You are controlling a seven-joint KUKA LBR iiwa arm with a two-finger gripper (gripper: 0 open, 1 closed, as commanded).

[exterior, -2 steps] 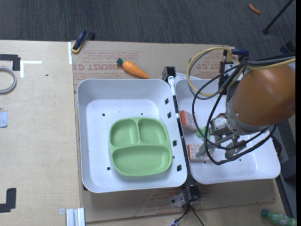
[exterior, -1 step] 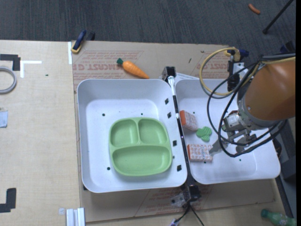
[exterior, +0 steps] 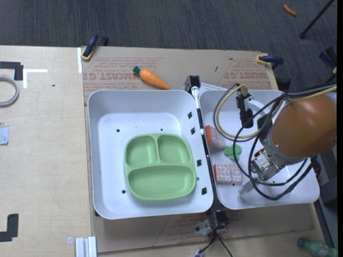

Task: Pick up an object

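Dark grey carpet is seen behind the surface (exterior: pixel 43 159), a light wood top with a cardboard sheet (exterior: pixel 177 68) laid under both bins. The sheet is held at its far corners by blue clamps (exterior: pixel 90 46).

Left bin (exterior: pixel 102 159): a green plate (exterior: pixel 159 166) with three compartments is seated roughly centre, nothing seen in it.

Right bin (exterior: pixel 300 194): a small patterned box (exterior: pixel 228 173) lies flat near the dividing wall, toward the near side. A green piece (exterior: pixel 232 152) sits just beyond it. A reddish-white item (exterior: pixel 213 136) rests against the dividing wall, further back; its identity can't be made out.

A carrot (exterior: pixel 152 78) lies on the cardboard behind the left bin, outside both bins, green end pointing left.

The arm (exterior: pixel 308 125) is reached in from the right and hangs over the right bin, orange band uppermost, yellow and black cables (exterior: pixel 236 111) looped around it. The gripper (exterior: pixel 261 165) is placed low over the bin floor, right of the box and apart from it. The jaws are hidden under the wrist housing and cables; their state can't be told. Nothing is seen held.

On the far left of the surface, black tape marks (exterior: pixel 12 68) and a grey ring (exterior: pixel 8 90) are seen. A green bottle (exterior: pixel 316 246) lies at the near right edge.
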